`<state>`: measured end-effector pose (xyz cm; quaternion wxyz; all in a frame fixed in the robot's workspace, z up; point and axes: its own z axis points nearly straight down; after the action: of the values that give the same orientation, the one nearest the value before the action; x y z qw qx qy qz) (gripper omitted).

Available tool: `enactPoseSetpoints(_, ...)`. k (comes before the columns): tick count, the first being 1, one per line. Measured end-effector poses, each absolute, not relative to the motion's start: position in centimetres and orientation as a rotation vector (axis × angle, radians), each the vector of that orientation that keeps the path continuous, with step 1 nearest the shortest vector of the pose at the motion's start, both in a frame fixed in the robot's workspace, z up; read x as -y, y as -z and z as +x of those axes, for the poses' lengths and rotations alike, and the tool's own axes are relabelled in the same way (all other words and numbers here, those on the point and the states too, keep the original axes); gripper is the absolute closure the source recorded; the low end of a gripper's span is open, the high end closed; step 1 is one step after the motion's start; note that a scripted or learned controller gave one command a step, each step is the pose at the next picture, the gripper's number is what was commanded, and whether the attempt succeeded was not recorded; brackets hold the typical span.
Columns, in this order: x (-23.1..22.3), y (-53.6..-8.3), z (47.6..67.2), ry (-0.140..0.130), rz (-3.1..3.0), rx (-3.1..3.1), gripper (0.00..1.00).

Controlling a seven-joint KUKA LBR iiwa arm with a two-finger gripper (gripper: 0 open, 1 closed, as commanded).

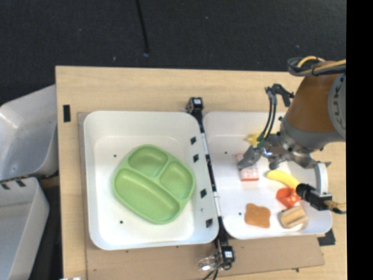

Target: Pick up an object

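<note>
The right bin (227,133) holds several small items. A pink and white block (249,174) lies near its middle, with a yellow banana (281,178) to the right of it. A red piece (287,197), an orange-brown piece (257,215) and a tan roll (292,217) lie along the front. A small yellow item (253,139) peeks out near the arm. My gripper (256,155) hangs low over the bin, just above and behind the pink and white block. Nothing can be seen held in it.
In the left bin (99,139) lies a green divided plate (154,182). A black-clipped divider (205,162) runs between the bins. The arm's orange band (315,107) and its cables (273,107) loom over the right bin's back right corner.
</note>
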<state>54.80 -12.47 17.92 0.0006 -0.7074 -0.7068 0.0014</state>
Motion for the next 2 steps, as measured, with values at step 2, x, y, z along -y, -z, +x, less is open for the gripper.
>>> enactPoseSetpoints(2,12.0,-10.4,55.5,0.001,-2.234,2.221,0.00)
